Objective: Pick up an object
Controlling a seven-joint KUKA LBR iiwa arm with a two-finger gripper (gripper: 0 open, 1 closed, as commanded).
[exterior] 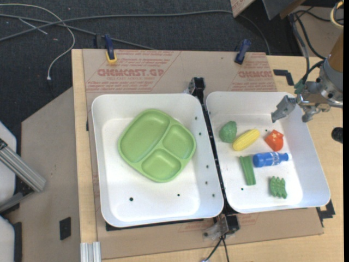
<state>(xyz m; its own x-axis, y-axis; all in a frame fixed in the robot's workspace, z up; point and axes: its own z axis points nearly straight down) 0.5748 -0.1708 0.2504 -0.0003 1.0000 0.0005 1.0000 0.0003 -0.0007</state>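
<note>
The right bin (316, 171) holds several toy foods. A round green vegetable (228, 130) lies beside a yellow corn cob (246, 139). To their right sit a red-orange pepper (274, 140) and a blue bottle (269, 159). Lower down are a green stick (248, 170) and a small bumpy green piece (277, 187). My gripper (294, 112) hangs over the bin's upper right part, above and right of the pepper. Its fingers are spread open, with nothing between them.
The left bin (109, 190) holds a green divided plate (157, 144). A black clamp (197, 85) sits at the top of the rim between the bins. Cardboard (136, 70) lies under both bins, and cables (38, 21) trail over the dark floor.
</note>
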